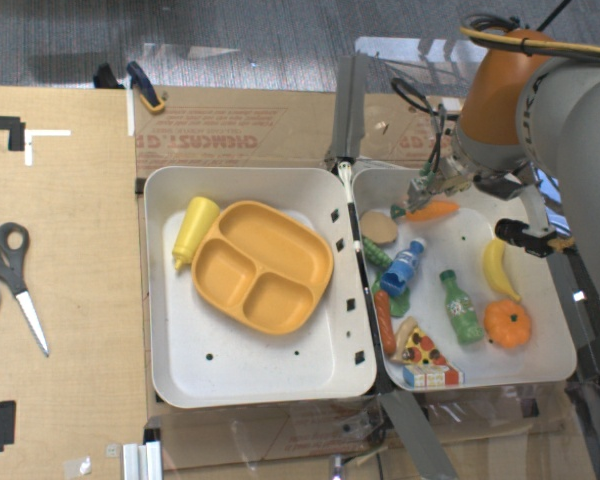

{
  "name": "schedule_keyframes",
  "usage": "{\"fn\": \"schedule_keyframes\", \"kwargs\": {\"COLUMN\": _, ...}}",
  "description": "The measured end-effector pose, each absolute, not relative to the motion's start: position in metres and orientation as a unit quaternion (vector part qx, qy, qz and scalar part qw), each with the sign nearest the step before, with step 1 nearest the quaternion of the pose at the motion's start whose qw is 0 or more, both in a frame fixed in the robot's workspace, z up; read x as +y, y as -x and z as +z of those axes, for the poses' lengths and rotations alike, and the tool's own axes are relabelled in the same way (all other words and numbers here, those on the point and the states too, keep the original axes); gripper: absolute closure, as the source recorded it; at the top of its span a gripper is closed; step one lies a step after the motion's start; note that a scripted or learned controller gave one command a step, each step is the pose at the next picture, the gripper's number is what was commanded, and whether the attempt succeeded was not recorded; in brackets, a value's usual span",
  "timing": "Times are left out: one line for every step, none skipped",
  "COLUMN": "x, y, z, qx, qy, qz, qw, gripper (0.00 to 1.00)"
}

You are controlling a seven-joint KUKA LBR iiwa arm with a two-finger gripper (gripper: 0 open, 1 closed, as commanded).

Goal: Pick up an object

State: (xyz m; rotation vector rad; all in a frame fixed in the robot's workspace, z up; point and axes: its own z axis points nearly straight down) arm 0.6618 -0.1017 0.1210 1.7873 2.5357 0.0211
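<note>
Carrot [435,210] is lying at the far end of the right bin [560,368], its long axis running left to right, touching or just under the claw [427,190], which is hovering at its left end. Whether the claw is spread or pinching, I cannot tell. A banana [496,268] is lying near, to the right.
</note>
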Motion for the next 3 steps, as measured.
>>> {"fn": "schedule_keyframes", "kwargs": {"x": -0.048, "y": -0.660, "z": 0.222, "qx": 0.805, "qy": -0.593, "qz": -0.0002, "qw": 0.001, "gripper": 1.00}}
{"fn": "schedule_keyframes", "kwargs": {"x": -0.049, "y": -0.659, "z": 0.221, "qx": 0.805, "qy": -0.594, "qz": -0.0009, "qw": 0.001, "gripper": 0.00}}
{"fn": "schedule_keyframes", "kwargs": {"x": -0.109, "y": -0.658, "z": 0.129, "qx": 0.784, "qy": -0.621, "qz": -0.0012, "qw": 0.000, "gripper": 0.00}}
